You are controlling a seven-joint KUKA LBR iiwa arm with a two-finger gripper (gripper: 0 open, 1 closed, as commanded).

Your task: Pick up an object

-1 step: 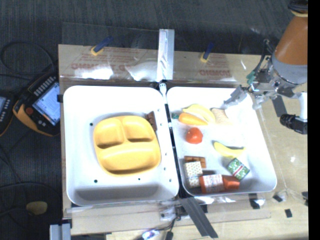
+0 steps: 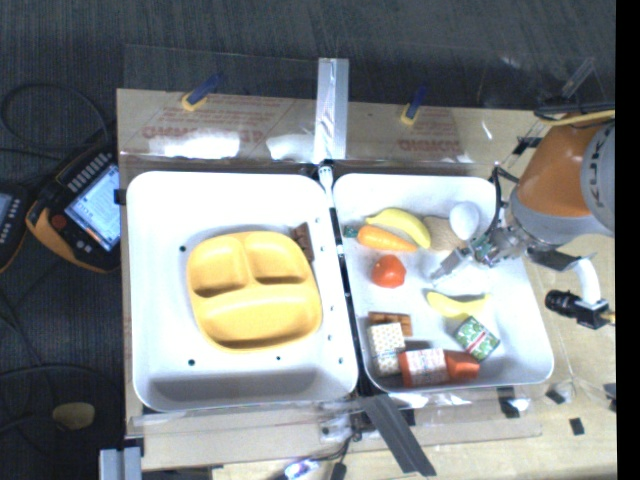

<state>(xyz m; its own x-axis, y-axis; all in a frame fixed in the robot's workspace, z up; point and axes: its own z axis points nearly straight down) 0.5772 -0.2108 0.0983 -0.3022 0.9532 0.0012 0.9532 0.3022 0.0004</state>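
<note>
1. At your far left, off the bench, a handheld pendant [image 2: 88, 211] with a lit screen lies on the dark floor, at about nine o'clock from the left bin [image 2: 150, 268].
2. The left bin holds a yellow compartment tray [image 2: 254, 288], tilted slightly and sitting near the bin's middle. A small brown item [image 2: 303, 238] lies at the tray's one o'clock, against the divider side; you cannot tell what it is.
3. In the right bin [image 2: 530, 338], the upper group reads: an orange carrot [image 2: 385, 238] touching a yellow banana [image 2: 405, 225] just above it, and a red tomato [image 2: 389, 271] at six o'clock from the carrot.
4. A white egg-like ball [image 2: 465, 218] sits at three o'clock from the banana, near the bin's top right corner.
5. The gripper [image 2: 447, 264] reaches in from the right, low over the bin's centre, pointing toward eight o'clock. You cannot tell how its hand is set; nothing shows held in it.
6. Just below it lies a yellow slice [image 2: 453, 303]. A green carton [image 2: 478, 338] sits at five o'clock from that.
7. Along the bottom: a brown-and-white box [image 2: 387, 336] and a red bottle [image 2: 432, 366].
</note>
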